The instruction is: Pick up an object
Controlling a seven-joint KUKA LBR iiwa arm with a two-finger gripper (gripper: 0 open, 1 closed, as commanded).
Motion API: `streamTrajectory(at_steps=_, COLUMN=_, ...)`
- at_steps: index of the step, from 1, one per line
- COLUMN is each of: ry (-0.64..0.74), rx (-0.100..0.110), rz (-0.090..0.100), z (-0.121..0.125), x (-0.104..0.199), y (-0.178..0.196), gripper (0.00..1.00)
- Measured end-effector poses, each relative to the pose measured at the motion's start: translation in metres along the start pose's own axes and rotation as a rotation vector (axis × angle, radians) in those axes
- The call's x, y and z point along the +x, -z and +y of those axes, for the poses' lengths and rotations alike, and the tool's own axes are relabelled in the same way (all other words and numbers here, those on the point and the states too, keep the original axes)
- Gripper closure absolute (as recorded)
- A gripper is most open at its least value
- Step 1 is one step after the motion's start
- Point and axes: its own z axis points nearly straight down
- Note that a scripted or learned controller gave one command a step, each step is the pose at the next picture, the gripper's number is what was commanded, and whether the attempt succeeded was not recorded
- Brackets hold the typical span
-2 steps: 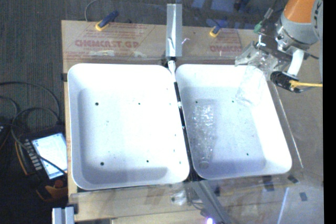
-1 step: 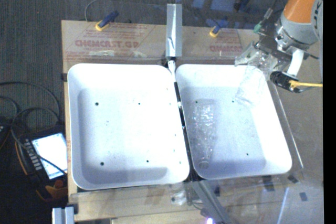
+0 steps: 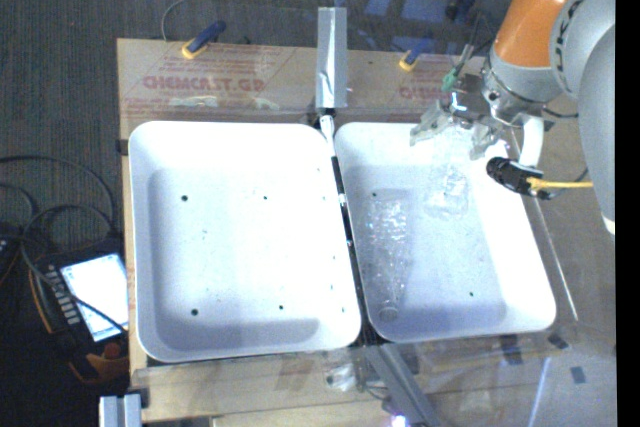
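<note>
Bench carries two white bins side by side. Left bin sits next to right bin, rims touching at the centre. Arm, grey with orange band, comes in from the right, over the right bin's far right corner. Clear plastic bottle lies lengthwise in the right bin near its left wall, cap end toward the near rim. End effector hangs above the right bin's far edge, apart from the bottle; can't tell whether it's open or closed.

arm cut off at right edge
</note>
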Motion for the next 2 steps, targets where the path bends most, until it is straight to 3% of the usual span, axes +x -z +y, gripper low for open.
streamTrajectory(at_steps=1, ry=-0.15, rx=0.0, rz=0.0, z=0.034, x=-0.061, y=-0.009, gripper=0.0)
streamTrajectory(at_steps=2, ry=-0.223, rx=0.001, rz=0.001, z=-0.017, x=-0.077, y=-0.005, gripper=0.0)
